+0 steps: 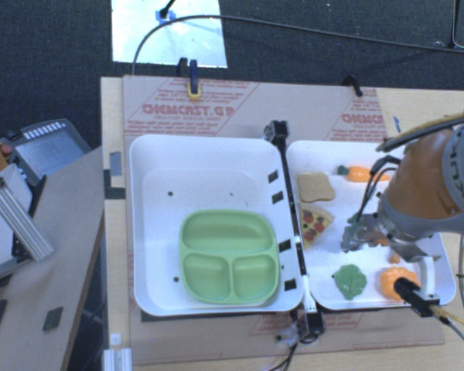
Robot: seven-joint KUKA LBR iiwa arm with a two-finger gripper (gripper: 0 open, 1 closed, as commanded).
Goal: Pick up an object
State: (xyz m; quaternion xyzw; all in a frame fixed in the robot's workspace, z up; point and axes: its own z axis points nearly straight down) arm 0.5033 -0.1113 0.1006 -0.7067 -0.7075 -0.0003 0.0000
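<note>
Four toy foods [315, 225] surround the claw [354, 236].

Two white bins [209, 149] — one green divided plate [229, 255], five toy foods [349, 281].

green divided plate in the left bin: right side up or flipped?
Right side up. The green plate lies flat in the left bin, its three compartments facing the camera, rims raised around them. Nothing lies in them.
</note>
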